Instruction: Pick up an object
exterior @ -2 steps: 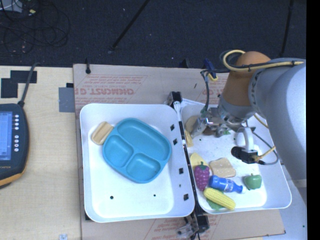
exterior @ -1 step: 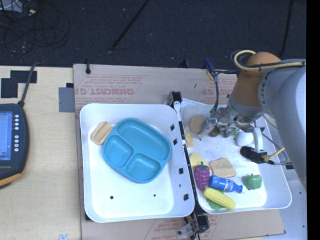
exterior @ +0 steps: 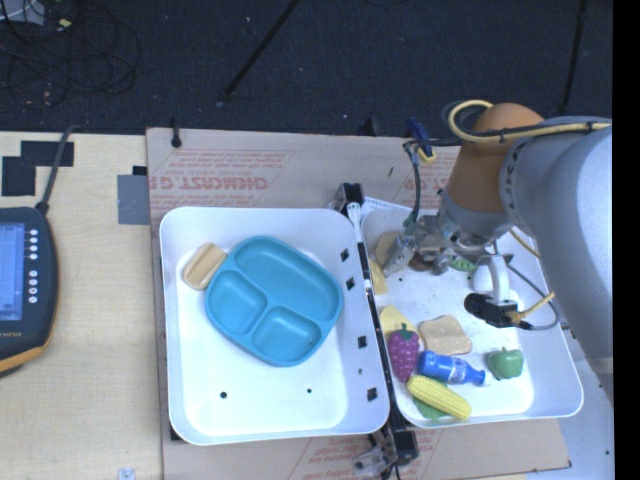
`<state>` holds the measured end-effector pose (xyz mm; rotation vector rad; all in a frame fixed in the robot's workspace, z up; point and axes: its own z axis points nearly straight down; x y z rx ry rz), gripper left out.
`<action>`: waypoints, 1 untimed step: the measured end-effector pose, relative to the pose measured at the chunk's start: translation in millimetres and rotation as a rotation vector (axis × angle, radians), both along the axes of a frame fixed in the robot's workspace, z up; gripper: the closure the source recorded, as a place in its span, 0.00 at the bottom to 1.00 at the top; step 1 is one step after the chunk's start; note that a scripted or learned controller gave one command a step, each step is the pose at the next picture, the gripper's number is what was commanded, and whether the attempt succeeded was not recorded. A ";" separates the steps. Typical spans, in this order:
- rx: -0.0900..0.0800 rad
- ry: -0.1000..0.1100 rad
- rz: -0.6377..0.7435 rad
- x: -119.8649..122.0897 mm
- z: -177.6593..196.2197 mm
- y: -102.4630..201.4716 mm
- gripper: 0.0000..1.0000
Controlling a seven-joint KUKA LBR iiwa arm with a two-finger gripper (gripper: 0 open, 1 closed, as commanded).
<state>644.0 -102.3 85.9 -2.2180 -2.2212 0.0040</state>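
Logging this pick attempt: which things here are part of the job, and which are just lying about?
Job:
gripper
right bin
grapes
corn
blue bottle
bread slice
green pepper

Lying about:
left bin
blue divided plate
tan piece
pendant

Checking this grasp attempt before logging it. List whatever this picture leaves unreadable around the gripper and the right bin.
- Gripper: in the camera view the wrist and arm overhang it, so finger state and any contact cannot be told.
- Brownish things beneath the gripper: partly covered, too small to identify.
- Right bin: its upper right portion lies under the arm.
- Arm: cut off by the picture's right side.
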 end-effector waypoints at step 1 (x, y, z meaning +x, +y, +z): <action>-0.014 -0.002 -0.005 -0.6 1.2 9.3 0.00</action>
